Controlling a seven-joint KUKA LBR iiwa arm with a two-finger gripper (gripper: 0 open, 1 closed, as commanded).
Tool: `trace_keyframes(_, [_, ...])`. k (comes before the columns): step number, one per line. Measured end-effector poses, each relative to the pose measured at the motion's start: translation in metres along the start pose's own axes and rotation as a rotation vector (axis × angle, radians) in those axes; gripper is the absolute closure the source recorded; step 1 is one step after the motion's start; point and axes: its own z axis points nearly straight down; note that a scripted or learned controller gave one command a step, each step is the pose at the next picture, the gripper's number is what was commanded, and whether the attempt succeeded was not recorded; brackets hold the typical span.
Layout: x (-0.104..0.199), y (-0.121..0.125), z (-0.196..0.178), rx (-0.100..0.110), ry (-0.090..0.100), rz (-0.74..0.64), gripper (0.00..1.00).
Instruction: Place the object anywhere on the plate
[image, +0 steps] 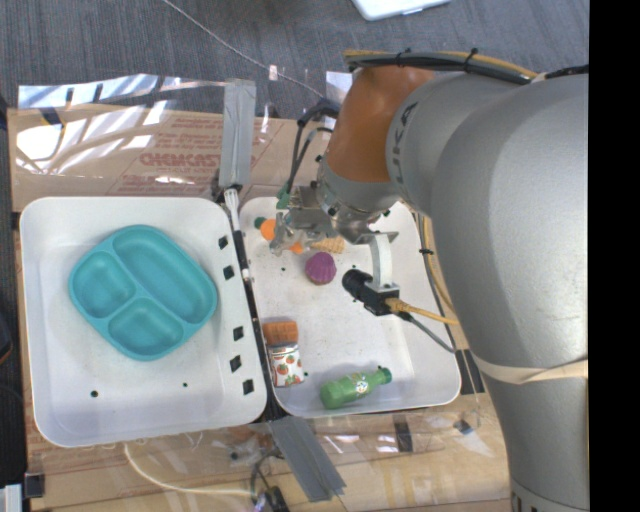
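Note:
A teal plate with three compartments lies in the left bin. In the right bin lie a purple round object, an orange piece at the far left corner, a tan piece, a small jar with a strawberry label and a green bottle on its side. My gripper hangs low over the far left of the right bin, just beside the orange piece and left of the purple object. The wrist hides much of it.
A divider with black clips separates the two bins. The arm's large grey body covers the right side of the right bin. A black cable connector hangs over the bin's middle. Cardboard and tape lie behind the bins.

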Motion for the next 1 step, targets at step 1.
trace_keyframes(1, [0.0628, -0.0327, 0.0013, 0.002, 0.000, 0.025, 1.00])
